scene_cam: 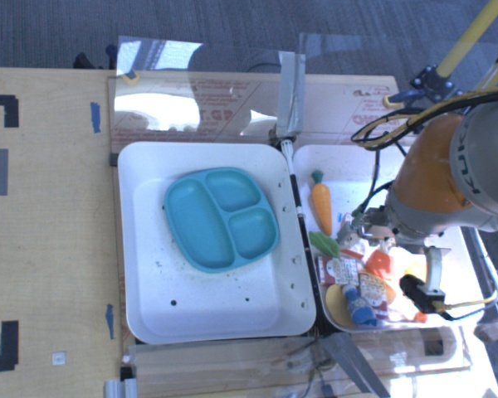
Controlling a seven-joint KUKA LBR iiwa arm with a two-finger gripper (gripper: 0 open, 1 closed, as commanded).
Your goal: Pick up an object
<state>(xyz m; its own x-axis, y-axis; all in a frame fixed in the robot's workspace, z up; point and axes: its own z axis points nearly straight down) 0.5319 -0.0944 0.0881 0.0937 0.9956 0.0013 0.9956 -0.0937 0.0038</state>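
The right bin (349,181) holds a toy carrot (320,206) with a green top, a green leafy piece (323,244), a red-and-white packet (339,269), an orange-red item (379,263), a yellow piece (335,303) and a blue item (362,311). My gripper (367,232) hangs low over the middle of this pile, just right of the carrot. The grey wrist with its orange band (427,177) covers the fingers from above, so nothing shows between them. The left bin (141,222) carries a blue three-compartment plate (222,218).
A clear plastic wall (199,98) stands behind the bins, with a metal divider post (289,94) between them. Black cables (398,123) loop above the arm at the right. A yellow pole (473,31) crosses the top right corner. Wooden bench (41,222) stretches left.
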